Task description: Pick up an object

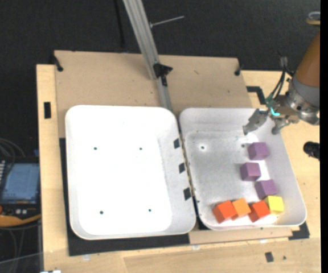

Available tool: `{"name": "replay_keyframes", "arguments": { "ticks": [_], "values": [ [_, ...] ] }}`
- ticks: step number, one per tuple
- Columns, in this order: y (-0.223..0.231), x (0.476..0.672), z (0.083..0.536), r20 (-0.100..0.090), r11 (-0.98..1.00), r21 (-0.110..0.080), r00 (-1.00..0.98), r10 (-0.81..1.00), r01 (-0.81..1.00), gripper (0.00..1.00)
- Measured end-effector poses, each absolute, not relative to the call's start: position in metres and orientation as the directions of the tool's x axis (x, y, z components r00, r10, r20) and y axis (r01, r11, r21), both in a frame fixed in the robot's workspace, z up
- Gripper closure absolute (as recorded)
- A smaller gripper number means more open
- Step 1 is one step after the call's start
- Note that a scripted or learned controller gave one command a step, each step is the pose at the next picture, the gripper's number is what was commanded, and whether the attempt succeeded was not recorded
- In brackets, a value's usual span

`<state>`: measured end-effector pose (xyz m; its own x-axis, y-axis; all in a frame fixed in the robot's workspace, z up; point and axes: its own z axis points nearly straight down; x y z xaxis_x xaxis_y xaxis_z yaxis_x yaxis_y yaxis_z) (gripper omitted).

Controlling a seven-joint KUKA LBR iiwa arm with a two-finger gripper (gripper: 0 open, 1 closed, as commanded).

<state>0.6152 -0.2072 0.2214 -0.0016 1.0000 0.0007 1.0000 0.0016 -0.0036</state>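
while above the purple block (258,150), end effector (264,122) open

Overall light: bright and even over the table (95,78), dim beyond its edges, where the floor reads almost black.
Glare: the left bin (121,169) is nearly washed out to flat white; its surface detail is lost apart from a few dark dots.
Right bin (221,152): greyer, with a speckled, mottled sheen across its floor.
Shadows: short and soft; a thin dark line shows under the left bin's lower rim, and small shadows sit close beside the coloured blocks (249,209).
Sharpness: mildly soft throughout; block edges are slightly fuzzy.
Arm (303,90): blurred at the right edge, its detail smeared.
Colour: saturated on the blocks, muted elsewhere.
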Motion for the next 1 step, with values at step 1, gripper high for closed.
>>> {"name": "replay_keyframes", "arguments": {
  "ticks": [1],
  "values": [
    [-0.2077,0.6161,0.2245,-0.003,0.004,0.0,-0.004,1.0,1.0,0.0]
  ]
}}
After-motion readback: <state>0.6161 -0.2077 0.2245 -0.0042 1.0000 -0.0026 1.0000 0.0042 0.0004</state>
